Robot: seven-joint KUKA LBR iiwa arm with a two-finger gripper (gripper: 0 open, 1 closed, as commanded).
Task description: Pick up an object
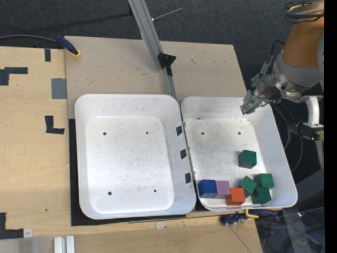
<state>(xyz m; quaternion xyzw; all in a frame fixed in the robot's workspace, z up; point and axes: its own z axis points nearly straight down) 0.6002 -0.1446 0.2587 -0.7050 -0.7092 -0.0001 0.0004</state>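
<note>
Objects: small blocks, all in the right bin (210,115), clustered toward its near edge. A single green cube (247,158) sits apart from the rest, roughly mid-bin toward the right wall. Along the near wall, left to right: blue cube (207,188), lilac cube (222,188) touching it, orange cube (236,195) just beside the lilac one. Three more green blocks (258,187) are packed together at the near right corner, touching or nearly touching one another and next to the orange cube. Far half of this bin carries only speckling and small dark dots.

Hand (248,107): positioned over the far right corner of the right bin, at about the rim, well apart from every block. It points down and to the left in the view. Nothing visible between the fingers; no block is near it. Finger spacing is too small and blurred to read, so cannot tell how far open it is.

Arm: enters from the right; grey wrist with orange segment (305,38) above it, tilted so the tool end leans in toward the bin. Cables run along the wrist.

Left bin (84,109): white, speckled, four dark dots on the floor. It abuts the right bin, with dark clips at the seam.

Counter (116,62): tan board under both bins, black mat edge showing at the left bin's near side. A grey metal rail (147,25) runs from the far side down to the seam.
</note>
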